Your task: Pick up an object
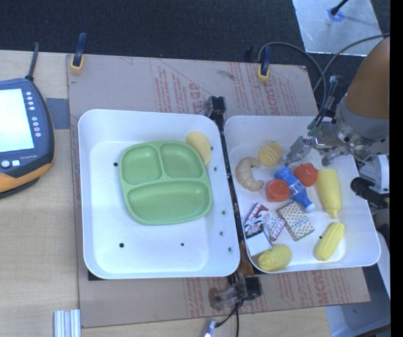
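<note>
Hovering over the right bin (370,255) in the camera view, the gripper (312,146) is spreading its fingers, gripping nothing. Below it the candidate objects are lying packed together: a red tomato (305,174) touching a blue bottle (293,187), a croissant (249,173) nearby. Descending there is risking a nudge or double catch, since neighbours are crowding every target.

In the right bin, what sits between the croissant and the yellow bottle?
In the camera view, between the croissant and the yellow bottle lie two red tomatoes and a blue bottle slanting between them.
</note>
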`<act>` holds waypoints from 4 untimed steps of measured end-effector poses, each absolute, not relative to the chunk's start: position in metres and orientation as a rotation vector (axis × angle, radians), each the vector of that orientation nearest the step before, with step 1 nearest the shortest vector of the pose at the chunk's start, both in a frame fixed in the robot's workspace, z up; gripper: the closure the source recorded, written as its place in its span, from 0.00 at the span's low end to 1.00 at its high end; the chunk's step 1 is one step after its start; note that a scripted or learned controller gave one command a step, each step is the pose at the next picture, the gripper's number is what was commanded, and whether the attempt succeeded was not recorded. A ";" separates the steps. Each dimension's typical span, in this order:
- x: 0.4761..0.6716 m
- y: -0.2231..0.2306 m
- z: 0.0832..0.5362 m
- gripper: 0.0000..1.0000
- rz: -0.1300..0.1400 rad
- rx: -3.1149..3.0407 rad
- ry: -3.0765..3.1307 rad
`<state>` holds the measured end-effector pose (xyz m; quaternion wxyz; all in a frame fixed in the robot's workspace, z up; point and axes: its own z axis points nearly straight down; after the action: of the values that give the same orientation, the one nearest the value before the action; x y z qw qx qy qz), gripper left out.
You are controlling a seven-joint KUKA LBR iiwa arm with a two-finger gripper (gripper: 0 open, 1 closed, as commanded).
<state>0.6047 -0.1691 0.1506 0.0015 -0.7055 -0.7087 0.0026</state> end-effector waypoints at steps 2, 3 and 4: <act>0.598 -0.186 0.128 1.00 -0.014 -2.216 -2.238; 0.598 -0.186 0.128 0.00 -0.013 -2.216 -2.239; 0.635 -0.168 0.092 0.00 0.004 -2.214 -2.227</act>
<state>0.6350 -0.1680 0.0919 0.0006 -0.7051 -0.7092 0.0013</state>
